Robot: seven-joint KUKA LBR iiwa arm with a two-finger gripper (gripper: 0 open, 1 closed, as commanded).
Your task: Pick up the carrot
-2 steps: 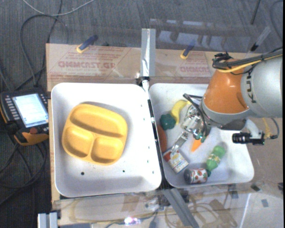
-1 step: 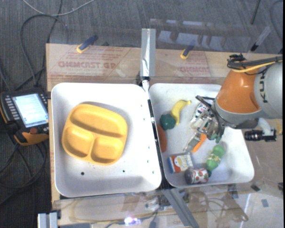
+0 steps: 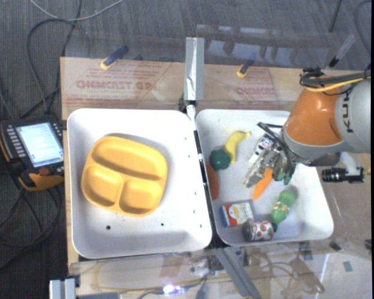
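Carrot (image 3: pixel 261 185): one, orange, tapered, lying at a slant in the right bin (image 3: pixel 318 226), its upper end touching the gripper (image 3: pixel 265 166). Whether the gripper grasps it, I cannot tell. Right bin also holds one banana (image 3: pixel 236 143), one dark green vegetable (image 3: pixel 220 159), one light green vegetable (image 3: pixel 283 206), one can (image 3: pixel 258 231), one small carton (image 3: pixel 237 213). Left bin (image 3: pixel 87 235): one yellow compartment tray (image 3: pixel 124 174).

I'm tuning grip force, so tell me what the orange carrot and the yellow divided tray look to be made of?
The orange carrot by the gripper looks like moulded plastic toy food: uniform colour, smooth surface, though it is small in view. The yellow divided tray in the left white bin looks like rigid matte plastic: rounded moulded compartments, even colour, soft sheen.
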